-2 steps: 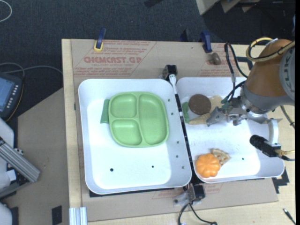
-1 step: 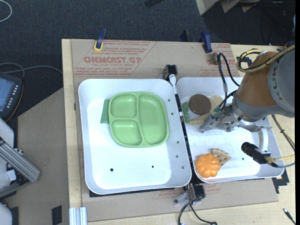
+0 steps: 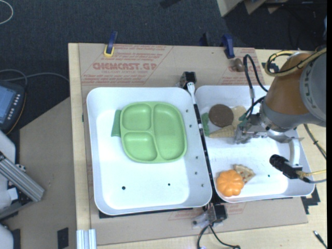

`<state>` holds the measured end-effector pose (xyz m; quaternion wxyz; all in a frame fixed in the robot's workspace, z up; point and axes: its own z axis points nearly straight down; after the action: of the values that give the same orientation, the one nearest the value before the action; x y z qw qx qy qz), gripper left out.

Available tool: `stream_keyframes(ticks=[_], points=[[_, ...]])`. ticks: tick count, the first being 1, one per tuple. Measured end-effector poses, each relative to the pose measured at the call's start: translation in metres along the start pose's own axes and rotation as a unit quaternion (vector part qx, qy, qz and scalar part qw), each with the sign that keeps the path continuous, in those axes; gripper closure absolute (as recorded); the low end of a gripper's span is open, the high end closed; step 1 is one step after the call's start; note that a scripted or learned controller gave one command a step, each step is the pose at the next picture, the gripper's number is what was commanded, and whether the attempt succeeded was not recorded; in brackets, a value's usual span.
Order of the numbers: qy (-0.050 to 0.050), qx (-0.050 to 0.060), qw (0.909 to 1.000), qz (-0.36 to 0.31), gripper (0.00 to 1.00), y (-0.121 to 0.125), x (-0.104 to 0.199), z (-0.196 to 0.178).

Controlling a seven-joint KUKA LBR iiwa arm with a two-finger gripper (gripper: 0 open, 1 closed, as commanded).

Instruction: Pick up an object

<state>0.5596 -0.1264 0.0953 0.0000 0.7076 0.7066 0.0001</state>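
My gripper (image 3: 243, 135) is low in the right bin (image 3: 259, 191), near its middle. It sits just right of a pale cone-shaped piece (image 3: 222, 133) and below a round brown disc (image 3: 221, 115). A small green item (image 3: 205, 123) lies against the bin's left wall. At the bin's front lies an orange pumpkin-shaped object (image 3: 230, 182) with a tan crumpled piece (image 3: 244, 171) touching its upper right. The gripper's body hides whatever is directly under it.
The left bin (image 3: 104, 180) holds a green divided plate (image 3: 152, 131) in its upper middle. The grey arm with its orange band (image 3: 290, 87) comes in over the right bin's far right corner. Clamps sit at the board's far edge.
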Motion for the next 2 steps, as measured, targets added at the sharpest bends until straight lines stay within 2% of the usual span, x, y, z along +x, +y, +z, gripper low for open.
stream_keyframes(ticks=[1,2], points=[[-0.001,-0.003,1.0000,-0.001,1.00,0.004,0.002,-0.043],[-0.001,-0.004,1.0000,-0.001,1.00,0.012,-0.004,-0.103]])
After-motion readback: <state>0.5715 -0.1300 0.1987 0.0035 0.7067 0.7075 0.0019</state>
